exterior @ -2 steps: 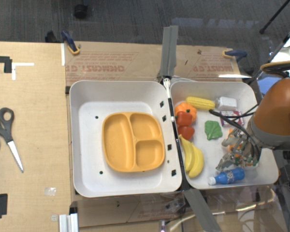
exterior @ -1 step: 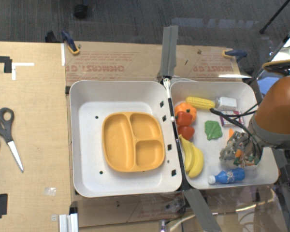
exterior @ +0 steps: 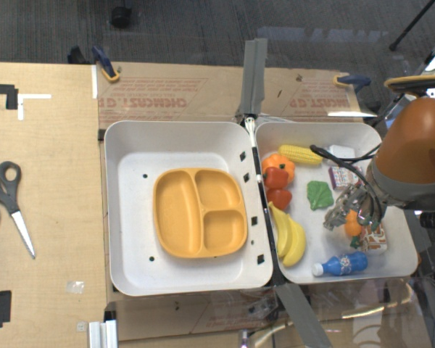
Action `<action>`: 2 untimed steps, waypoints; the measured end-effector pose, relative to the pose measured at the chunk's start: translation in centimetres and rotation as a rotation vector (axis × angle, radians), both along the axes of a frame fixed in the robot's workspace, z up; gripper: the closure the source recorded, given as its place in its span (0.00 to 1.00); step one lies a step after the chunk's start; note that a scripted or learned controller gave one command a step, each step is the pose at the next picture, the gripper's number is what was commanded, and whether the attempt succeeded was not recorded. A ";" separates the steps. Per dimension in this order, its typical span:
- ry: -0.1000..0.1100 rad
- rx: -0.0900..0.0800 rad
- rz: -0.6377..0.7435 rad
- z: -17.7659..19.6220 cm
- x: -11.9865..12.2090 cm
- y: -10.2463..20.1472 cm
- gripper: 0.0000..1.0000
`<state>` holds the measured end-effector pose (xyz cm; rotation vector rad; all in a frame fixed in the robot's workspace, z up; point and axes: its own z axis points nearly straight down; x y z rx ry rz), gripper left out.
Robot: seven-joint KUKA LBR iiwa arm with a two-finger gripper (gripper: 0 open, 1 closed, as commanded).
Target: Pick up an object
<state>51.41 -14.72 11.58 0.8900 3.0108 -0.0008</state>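
Lower right of frame: gripper [exterior: 350,210] low over small orange fruit [exterior: 353,225]; grip state unclear. Fruit likely light, rigid, slick, prone to roll; pinch across its middle.

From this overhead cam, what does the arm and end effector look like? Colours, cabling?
The arm enters from the view's right: a rounded orange band over a grey segment below it. A black cable loops off the wrist toward the bin. The end effector is a metallic grey, skeletal-looking assembly with thin linkages. No markings are readable at this resolution.
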 end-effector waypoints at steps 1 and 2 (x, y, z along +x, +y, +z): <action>-0.002 -0.001 -0.009 -1.7 7.2 4.9 1.00; -0.001 -0.001 -0.009 -1.7 7.2 5.0 0.00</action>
